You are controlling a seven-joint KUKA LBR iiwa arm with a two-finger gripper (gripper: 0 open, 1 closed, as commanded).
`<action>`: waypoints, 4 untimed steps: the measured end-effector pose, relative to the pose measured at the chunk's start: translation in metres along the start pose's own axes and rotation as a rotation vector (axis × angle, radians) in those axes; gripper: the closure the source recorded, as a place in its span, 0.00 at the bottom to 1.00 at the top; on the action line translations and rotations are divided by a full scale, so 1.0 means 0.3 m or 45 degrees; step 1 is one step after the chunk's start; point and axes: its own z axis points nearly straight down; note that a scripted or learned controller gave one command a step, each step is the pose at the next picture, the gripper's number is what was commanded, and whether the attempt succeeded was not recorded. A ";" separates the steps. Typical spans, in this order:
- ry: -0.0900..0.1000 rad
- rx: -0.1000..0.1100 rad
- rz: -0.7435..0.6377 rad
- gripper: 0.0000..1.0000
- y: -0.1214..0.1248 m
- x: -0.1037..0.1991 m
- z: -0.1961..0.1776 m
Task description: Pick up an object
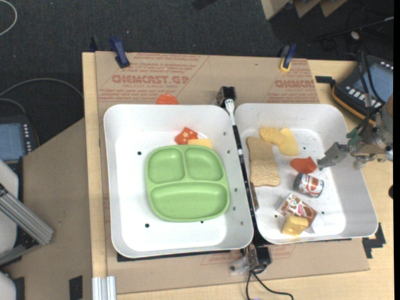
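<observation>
My gripper reaches in from the right and hangs over the right bin, with its tip just right of a small red piece. Nothing shows held in it. Below the red piece lies a small can on its side. Nearer the front sit a wrapped snack and a yellow block. A slice of toast lies along the bin's left side, and a yellow toy food piece rests behind it.
The left bin holds a green divided plate with a red piece and a yellow piece behind it. An orange disc lies on the cardboard beyond that bin. Blue clamps grip the board's far edge.
</observation>
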 end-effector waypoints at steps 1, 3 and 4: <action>0.006 0.011 -0.004 0.00 0.132 0.070 0.466; -0.002 -0.005 0.001 1.00 0.155 0.053 0.423; 0.004 -0.019 -0.017 1.00 0.357 0.399 0.103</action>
